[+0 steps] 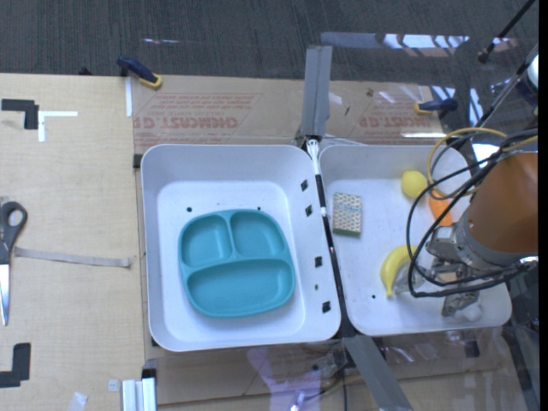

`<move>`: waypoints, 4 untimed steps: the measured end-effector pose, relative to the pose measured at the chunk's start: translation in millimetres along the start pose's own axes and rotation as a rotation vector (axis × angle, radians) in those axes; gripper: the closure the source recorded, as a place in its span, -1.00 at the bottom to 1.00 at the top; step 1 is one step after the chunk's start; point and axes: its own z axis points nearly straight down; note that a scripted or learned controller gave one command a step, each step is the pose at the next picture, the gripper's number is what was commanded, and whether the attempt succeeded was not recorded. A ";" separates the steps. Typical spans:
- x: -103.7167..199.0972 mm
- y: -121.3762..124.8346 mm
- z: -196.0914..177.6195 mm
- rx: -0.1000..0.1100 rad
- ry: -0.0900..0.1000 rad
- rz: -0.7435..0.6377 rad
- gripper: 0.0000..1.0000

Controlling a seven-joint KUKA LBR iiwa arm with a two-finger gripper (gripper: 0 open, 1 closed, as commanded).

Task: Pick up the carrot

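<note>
The carrot (440,209) is an orange shape at the right side of the right bin (368,306), mostly hidden behind the arm's wrist and black cables. My gripper (454,289) hangs low over the bin's front right corner, just right of a yellow banana (393,269) and nearer the front than the carrot. The orange wrist band (509,208) covers much of that corner.
A yellow lemon (413,183) lies just left of the carrot. A small patterned sponge (347,213) rests near the right bin's left wall. The left bin (163,255) holds a teal divided plate (237,262). Scissors (8,247) lie on the bench at far left.
</note>
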 end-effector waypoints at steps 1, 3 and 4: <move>0.0 0.0 0.0 0.000 0.000 0.000 -1.00; 0.0 0.0 0.0 0.000 0.000 0.000 -1.00; 0.0 0.0 0.0 0.000 0.000 0.000 -1.00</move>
